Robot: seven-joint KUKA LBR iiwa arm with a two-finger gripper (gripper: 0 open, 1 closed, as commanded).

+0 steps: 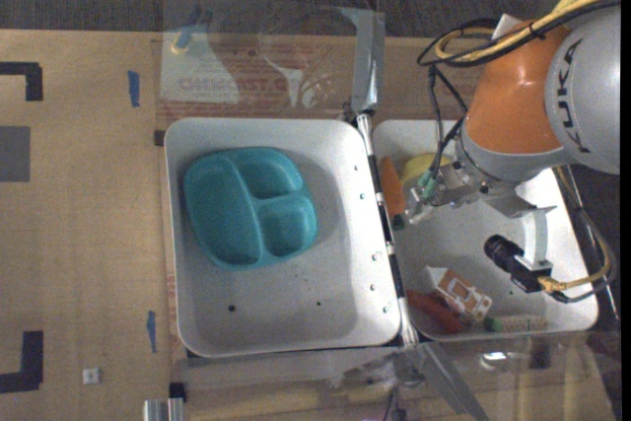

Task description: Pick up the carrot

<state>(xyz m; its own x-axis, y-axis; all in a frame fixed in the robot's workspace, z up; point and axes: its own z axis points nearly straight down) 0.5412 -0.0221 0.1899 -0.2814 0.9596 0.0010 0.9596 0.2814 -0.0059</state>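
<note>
My arm (537, 104) fills the upper right. Below it the gripper (426, 202); grip state I cannot tell. The carrot (391, 187) lies along the right bin's (582, 311) left wall: probably light, stiff, smooth; I'd pinch mid-length.

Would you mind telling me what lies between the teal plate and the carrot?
In the camera view, bare white floor of the left bin, then the rims where the bins meet, separate the plate from the carrot.

Arm (552, 94) in from right, wrist bent down, claw (422, 202) low, angled left.
</note>
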